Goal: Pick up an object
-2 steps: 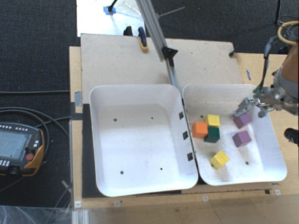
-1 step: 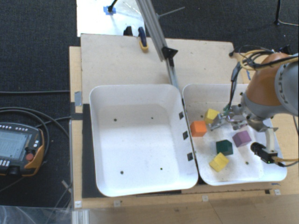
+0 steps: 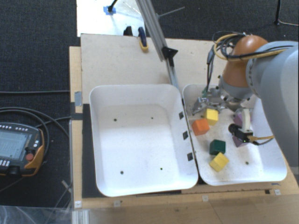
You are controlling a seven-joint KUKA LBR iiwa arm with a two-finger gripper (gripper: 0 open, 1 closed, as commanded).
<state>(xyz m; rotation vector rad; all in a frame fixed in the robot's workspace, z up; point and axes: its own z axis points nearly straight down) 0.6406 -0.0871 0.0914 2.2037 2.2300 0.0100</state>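
Down over the right bin hangs the hand, though whether it is wide or closed I cannot tell. A yellow cube sits right beneath it, touching an orange cube; a green cube and another yellow block lie nearer the front. They look light, stiff and smooth-faced; opposite flat sides seem the best hold. No readable writing anywhere.

The left bin offers open floor from wall to wall. In the right bin, the orange cube, yellow cubes and dark green cube crowd its left half near the dividing walls; its near right corner lies bare.
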